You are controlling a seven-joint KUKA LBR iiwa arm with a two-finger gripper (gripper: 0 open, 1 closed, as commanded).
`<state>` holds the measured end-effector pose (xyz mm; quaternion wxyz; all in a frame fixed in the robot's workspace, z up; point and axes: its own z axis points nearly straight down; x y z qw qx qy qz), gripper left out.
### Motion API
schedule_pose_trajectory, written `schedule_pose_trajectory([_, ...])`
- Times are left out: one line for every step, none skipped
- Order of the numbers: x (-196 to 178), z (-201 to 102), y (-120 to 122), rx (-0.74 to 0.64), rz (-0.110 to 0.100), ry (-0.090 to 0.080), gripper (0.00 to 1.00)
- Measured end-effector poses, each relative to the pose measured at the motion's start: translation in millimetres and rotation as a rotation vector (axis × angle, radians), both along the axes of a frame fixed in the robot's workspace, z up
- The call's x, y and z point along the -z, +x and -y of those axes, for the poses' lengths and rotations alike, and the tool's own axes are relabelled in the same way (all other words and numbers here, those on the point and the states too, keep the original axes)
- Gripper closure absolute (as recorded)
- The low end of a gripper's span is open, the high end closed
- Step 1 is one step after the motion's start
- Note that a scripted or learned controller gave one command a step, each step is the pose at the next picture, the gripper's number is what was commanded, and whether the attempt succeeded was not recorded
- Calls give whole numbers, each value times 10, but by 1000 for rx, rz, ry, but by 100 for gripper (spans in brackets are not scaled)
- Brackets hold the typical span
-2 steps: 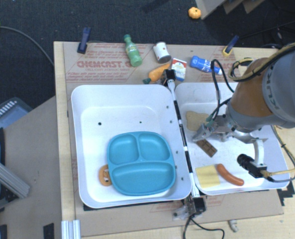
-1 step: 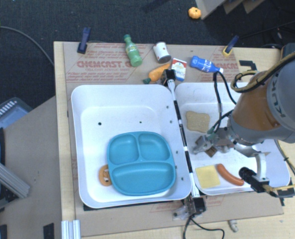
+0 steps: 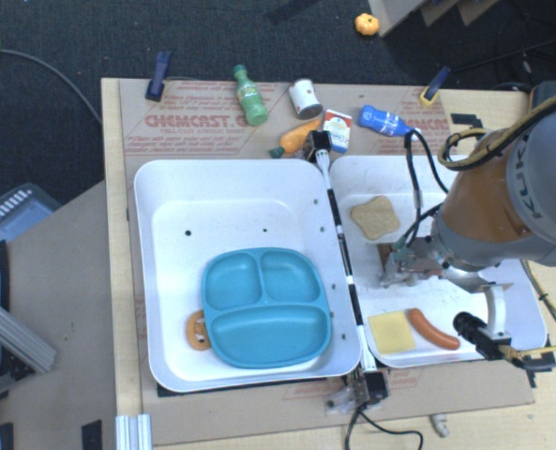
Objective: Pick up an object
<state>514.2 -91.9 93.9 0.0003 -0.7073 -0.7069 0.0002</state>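
The right bin (image 3: 531, 322) holds a tan slice of bread (image 3: 375, 217) near its back left. A yellow cheese square (image 3: 391, 331) and a red sausage (image 3: 432, 328) lie side by side at its front. My gripper (image 3: 397, 268) is low over the bin floor at its left side, between the bread and the cheese. A small brown object (image 3: 385, 250) shows just beside it, partly hidden. The grey arm with its orange band (image 3: 479, 204) covers the bin's right half.
The left bin (image 3: 165, 204) holds a blue divided plate (image 3: 263, 306) with a brown pretzel (image 3: 197, 331) at its left edge. Behind the bins lie a green bottle (image 3: 250, 97), a white can (image 3: 304, 97), a carrot (image 3: 298, 137), a small carton (image 3: 336, 129) and a blue bottle (image 3: 383, 120).
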Motion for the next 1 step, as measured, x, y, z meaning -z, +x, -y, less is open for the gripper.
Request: schedule_pose_trajectory([-909, -765, 501, -2, 1, 1, 100])
